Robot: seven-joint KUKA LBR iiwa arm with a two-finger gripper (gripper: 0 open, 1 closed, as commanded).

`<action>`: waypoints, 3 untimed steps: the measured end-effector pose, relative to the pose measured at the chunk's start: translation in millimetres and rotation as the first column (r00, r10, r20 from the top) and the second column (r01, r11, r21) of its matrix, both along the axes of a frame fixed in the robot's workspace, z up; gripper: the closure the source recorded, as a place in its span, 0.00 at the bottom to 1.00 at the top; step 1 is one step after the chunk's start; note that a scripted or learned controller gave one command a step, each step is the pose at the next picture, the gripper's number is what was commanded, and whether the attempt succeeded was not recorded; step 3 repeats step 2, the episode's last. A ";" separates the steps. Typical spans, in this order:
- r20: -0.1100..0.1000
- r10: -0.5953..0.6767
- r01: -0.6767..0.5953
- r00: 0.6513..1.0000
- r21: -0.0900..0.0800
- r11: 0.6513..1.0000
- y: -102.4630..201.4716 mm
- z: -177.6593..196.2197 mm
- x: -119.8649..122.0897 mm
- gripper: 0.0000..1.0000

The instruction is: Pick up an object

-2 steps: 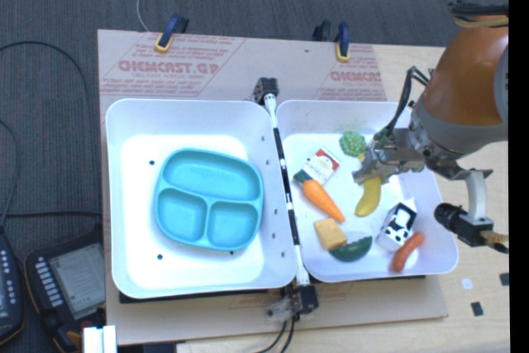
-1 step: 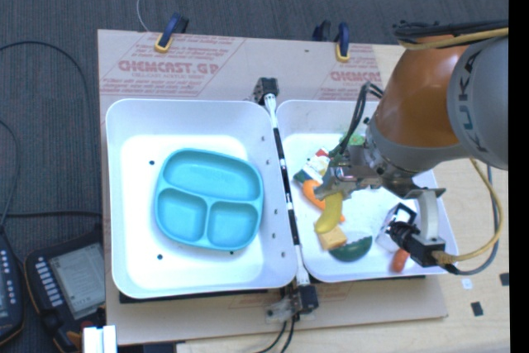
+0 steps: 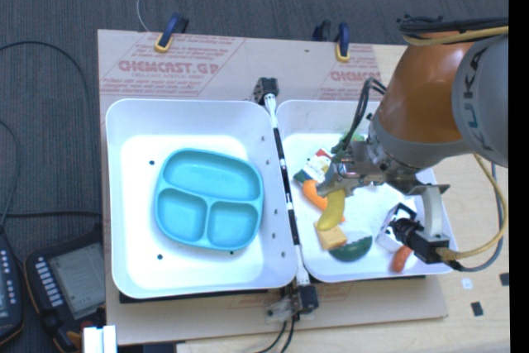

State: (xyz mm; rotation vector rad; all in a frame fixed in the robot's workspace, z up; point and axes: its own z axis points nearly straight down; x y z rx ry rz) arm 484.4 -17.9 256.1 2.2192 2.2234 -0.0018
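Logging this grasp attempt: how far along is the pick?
Done: the gripper is down in the right bin, at the yellow banana toy. In hand: nothing visibly gripped. Left: secure and lift it; the orange carrot and green piece lie beside it.

**Objects in the right bin**

Small toy foods lie loosely grouped on the floor of the right bin. A yellow banana-like piece stands slanted at the centre, an orange carrot-like piece just left of it. Below lie a tan block and a dark green piece. A small orange-red piece rests near the bin's lower right corner.
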 end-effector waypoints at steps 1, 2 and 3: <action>-0.002 -0.001 0.001 1.000 0.001 1.000 76.8 -17.1 -1.1 1.00; -0.002 0.000 0.000 1.000 0.000 1.000 76.6 -7.4 -0.6 1.00; -0.002 0.000 0.000 1.000 0.000 1.000 76.6 -7.4 -0.6 1.00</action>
